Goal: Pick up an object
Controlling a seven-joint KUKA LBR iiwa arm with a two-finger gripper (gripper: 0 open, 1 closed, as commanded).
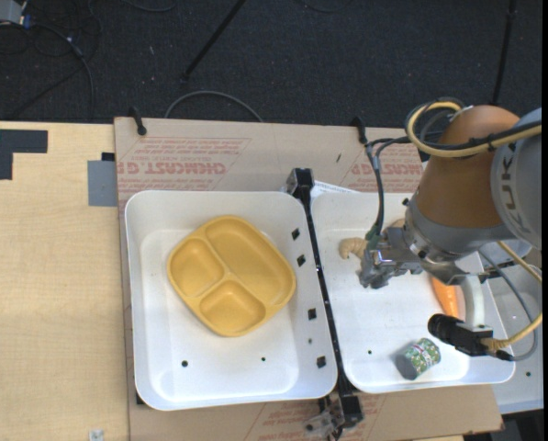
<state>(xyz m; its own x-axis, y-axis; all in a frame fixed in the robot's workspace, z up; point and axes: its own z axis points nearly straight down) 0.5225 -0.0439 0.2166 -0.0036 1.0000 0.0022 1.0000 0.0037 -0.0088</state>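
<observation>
Gripper (376,271) is low in the right bin (356,324); whether it is spread or pressed together cannot be told. The beige item (351,246) lies just beside it, toward the left bin (159,356), and a can (420,356) lies farther off. Advise centring over the beige item before closing.

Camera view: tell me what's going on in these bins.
The robot arm reaches from the right into the right bin. Its gripper sits low, just beside a small beige thing; no grasp can be seen. An orange thing lies partly under the arm, and a small green-and-grey roll lies near the front. The left bin holds a yellow divided plate, untouched.
</observation>
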